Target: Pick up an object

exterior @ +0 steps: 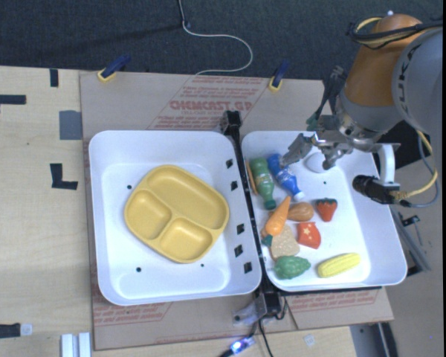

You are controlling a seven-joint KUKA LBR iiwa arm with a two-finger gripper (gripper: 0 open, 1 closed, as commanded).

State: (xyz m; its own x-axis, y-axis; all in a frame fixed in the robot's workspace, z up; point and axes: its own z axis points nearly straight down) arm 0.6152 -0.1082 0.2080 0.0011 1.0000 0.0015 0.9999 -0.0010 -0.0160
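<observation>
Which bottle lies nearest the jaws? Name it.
The blue bottle. It lies just below and left of the open gripper, while the green bottle sits farther left, against the bin's left wall.

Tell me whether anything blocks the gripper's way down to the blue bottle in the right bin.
Nothing visible does. The gripper is open above the right bin, just right of the blue bottle. The green bottle lies against the blue one's left side, crowding it.
</observation>
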